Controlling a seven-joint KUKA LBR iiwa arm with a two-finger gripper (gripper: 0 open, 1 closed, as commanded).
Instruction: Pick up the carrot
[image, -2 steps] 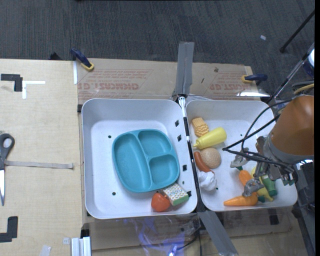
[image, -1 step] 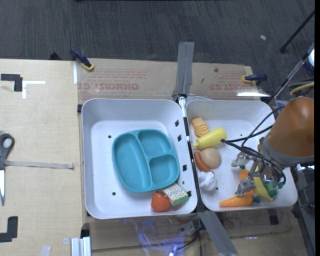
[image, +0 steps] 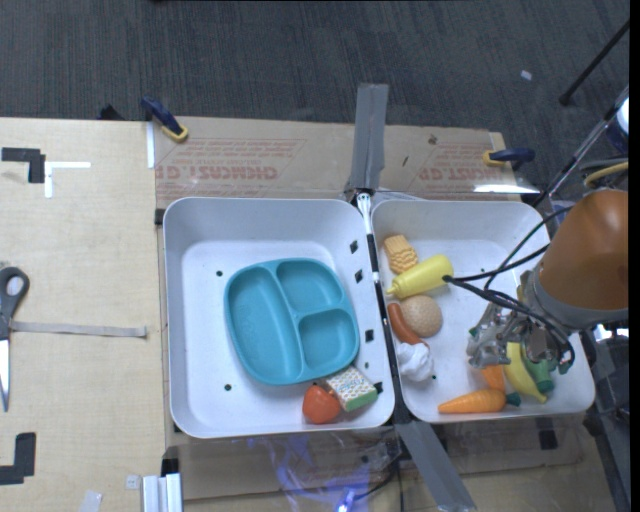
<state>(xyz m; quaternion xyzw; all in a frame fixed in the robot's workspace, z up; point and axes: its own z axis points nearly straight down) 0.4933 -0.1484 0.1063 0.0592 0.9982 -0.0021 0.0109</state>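
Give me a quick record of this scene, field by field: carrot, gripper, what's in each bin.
carrot: lying flat near the right bin's front edge
gripper: low in the right bin, just above the carrot; grip unclear
right bin: also yellow bottle, banana
left bin: blue divided plate, tomato at front

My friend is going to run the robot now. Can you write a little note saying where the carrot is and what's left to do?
Gripper: low in the right bin, above its front right corner; whether it is open or shut can't be made out.
Carrot: lying flat by the right bin's front wall, just below the gripper, not between its fingers.
Nearby: a banana just right of the carrot.
Done: arm is in the right bin near the carrot.
Left: grip the carrot and lift it.
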